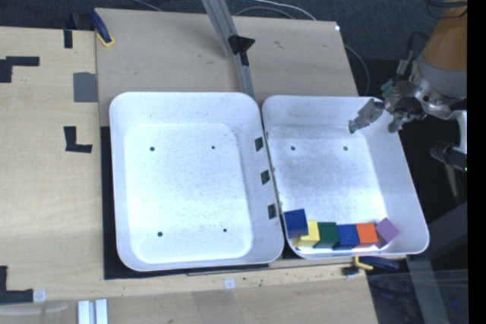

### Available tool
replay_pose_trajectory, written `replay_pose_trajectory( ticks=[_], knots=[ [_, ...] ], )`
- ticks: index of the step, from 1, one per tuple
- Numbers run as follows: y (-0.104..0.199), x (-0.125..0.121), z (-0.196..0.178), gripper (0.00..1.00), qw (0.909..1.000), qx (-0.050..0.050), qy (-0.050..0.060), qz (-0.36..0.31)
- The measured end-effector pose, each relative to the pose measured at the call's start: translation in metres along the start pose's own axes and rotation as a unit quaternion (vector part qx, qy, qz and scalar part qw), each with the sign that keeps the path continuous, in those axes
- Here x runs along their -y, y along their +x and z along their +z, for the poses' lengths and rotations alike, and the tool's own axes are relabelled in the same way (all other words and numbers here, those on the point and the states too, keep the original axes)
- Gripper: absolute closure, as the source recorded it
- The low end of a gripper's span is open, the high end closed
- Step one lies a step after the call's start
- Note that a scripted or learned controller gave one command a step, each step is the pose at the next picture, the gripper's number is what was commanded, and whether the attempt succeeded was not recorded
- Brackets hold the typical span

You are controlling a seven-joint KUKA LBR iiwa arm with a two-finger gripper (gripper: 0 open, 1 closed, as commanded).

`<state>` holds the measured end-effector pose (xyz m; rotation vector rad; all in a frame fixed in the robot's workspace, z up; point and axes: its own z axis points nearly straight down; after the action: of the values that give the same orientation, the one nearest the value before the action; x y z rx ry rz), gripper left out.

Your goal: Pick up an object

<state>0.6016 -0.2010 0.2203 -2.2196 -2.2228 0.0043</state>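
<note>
We see the right bin [319, 163] holding a row of small blocks [338, 233] along its near wall (blue, yellow, green, blue, orange, purple, touching). The left bin [182, 178] stands beside it. The gripper [380, 116] hovers over the right bin's far right rim, grasping nothing; its jaws' spread we cannot tell.

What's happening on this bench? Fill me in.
A grey robot arm reaches in from the right to pick up an object. Its end effector hangs over the upper right corner of the right bin, with nothing between its fingers. The objects, a row of coloured blocks, sit packed along that bin's near edge, untouched and well away from it. The left bin sits alongside.
</note>
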Motion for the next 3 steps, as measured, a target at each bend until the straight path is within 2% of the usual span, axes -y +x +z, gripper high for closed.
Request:
replay_pose_trajectory(
  ticks=[1, 2, 3],
  knots=[
    [0.093, -0.013, -0.081, 0.0, 1.0, -0.002, -0.005, -0.004],
    [0.102, 0.107, -0.032, 0.0, 1.0, -0.001, 0.003, 0.001],
    [0.145, 0.069, -0.152, 0.0, 1.0, -0.001, -0.005, -0.002]
  ],
)
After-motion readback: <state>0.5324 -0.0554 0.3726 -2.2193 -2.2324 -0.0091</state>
